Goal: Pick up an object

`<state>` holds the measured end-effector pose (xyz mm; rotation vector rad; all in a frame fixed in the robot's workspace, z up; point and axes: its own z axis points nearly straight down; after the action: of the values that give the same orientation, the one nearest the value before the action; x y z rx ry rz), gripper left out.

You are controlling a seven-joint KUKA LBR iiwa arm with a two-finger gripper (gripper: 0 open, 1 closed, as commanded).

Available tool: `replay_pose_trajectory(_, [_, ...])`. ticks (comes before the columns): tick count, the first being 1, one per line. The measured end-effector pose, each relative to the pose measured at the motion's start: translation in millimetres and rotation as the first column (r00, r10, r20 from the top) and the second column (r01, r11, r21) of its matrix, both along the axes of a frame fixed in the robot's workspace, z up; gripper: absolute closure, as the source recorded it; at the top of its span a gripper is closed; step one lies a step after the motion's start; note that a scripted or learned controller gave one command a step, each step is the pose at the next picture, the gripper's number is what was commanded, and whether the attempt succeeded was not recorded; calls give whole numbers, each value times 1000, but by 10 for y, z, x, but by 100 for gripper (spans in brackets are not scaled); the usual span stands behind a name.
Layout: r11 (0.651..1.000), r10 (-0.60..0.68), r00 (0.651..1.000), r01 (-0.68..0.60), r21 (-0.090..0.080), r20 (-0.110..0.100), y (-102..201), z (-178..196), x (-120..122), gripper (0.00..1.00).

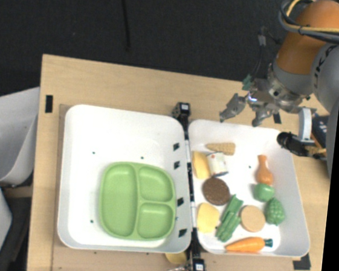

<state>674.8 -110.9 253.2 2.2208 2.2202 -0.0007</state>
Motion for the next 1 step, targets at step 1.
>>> replay_pose_trajectory(1, [1000,-1,1000,1,-1,3,105,40,-99,0])
